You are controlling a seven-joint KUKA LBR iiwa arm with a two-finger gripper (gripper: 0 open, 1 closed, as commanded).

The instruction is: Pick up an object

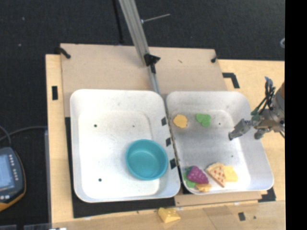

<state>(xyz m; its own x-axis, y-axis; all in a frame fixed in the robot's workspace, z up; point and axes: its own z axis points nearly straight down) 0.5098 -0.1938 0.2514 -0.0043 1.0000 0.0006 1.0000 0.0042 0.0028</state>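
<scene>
Left bin point(96, 109): the big white tray at 9 o'clock. A blue bowl point(146, 159) sits in it, toward the tray's 5 o'clock corner.
Right bin point(211, 143): the white tray at 3 o'clock. All the small toys to grab are in here.
Gripper point(248, 129): at the right bin's 3 o'clock edge, above the rim. Two grey fingers point(236, 131) stick out with a clear gap between them, so it looks open. Nothing is in it.
Toy pile: at the right bin's 6 o'clock edge. A purple toy point(196, 175), an orange and red slice point(218, 174) and a yellow piece point(230, 174) all touch.
Green toy point(203, 120): at the bin's 12 o'clock side, alone.
Orange-yellow toy point(180, 121): just beside the green one, at its 9 o'clock.
Yellow wedge point(168, 215): on the bench at 6 o'clock, outside both bins.
What could go wrong: in the pile, the fingers may push toys apart or pinch two. The lone toys are small and may slip out.
</scene>
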